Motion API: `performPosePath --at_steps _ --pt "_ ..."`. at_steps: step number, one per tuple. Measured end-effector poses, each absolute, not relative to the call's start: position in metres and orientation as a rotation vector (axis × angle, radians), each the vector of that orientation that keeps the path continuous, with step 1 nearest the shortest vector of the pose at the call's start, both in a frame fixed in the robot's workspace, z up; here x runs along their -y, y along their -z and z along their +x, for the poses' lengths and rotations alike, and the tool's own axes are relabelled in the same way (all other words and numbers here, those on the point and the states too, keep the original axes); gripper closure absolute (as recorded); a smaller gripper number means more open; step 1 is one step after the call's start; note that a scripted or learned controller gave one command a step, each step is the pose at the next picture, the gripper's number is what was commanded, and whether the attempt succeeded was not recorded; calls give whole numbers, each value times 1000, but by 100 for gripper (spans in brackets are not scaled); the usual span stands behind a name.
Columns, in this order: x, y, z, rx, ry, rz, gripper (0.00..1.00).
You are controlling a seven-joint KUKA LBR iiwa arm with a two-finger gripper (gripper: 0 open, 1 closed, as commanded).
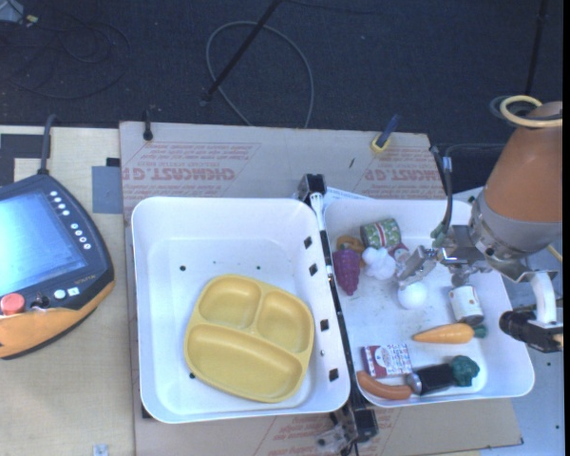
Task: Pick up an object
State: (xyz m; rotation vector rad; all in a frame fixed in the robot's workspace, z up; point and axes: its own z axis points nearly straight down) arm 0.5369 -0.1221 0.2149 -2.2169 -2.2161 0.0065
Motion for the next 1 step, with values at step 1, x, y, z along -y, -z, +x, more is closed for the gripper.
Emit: performPosePath --at_steps 1 --pt "96 -116 563 2218 -4 -2221 0"
